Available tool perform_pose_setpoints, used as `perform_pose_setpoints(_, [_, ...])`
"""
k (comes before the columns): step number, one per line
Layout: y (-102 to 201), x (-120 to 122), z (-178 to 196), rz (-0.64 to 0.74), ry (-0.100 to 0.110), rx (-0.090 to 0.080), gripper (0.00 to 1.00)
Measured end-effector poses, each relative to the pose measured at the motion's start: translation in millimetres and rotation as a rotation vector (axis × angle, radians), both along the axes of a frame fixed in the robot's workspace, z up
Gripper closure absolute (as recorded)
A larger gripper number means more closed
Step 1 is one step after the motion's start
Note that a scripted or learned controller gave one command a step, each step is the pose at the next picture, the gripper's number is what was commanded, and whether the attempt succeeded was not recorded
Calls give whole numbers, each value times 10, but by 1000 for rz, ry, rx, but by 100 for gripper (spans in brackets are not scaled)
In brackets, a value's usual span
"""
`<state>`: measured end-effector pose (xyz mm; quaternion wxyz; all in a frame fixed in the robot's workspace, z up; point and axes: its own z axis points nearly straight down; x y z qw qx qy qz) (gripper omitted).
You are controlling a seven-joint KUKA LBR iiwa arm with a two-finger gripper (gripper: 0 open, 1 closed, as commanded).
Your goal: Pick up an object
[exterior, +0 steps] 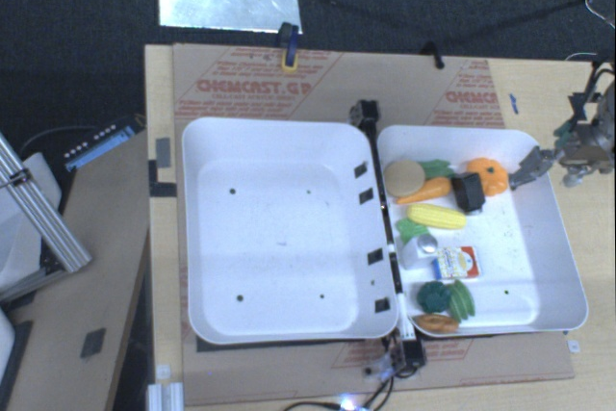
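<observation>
Hovering at right bin's (563,298) upper-right rim, gripper (531,168) just beside orange toy (487,176); finger state unreadable, nothing visibly grasped. Left bin (279,140) alongside.

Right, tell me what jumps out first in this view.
The bright toy food piled in the right bin draws the eye: an orange, a corn cob, a carrot and broccoli, all crowded toward its left side. Beside it lies the left bin, and the hand hangs at the right bin's upper right rim.
</observation>
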<state>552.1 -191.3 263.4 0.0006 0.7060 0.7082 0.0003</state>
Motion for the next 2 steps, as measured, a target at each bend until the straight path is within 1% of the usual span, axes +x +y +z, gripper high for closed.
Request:
perform_pose_setpoints(1, [569,416,-379,8,1,3,0])
perform_pose_setpoints(2, [-12,469,-1785,-6,11,1,0])
